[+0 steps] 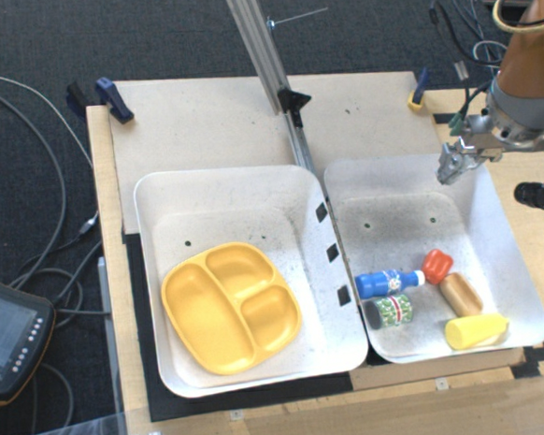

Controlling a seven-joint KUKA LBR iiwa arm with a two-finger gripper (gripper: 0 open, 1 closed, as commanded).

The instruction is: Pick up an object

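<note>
The grey metal end effector hangs over the far right corner of the right shallow white bin; whether it is wide or narrow cannot be told. Along that bin's near edge lie a blue-and-white bottle, a green patterned can, a red-capped brown cylinder and a yellow block. A yellow divided plastic tray fills the left bin.

Right bin — far half bare, open from above; near edge crowded: blue bottle, green can, red piece, brown cylinder, yellow block — narrow gaps.
</note>
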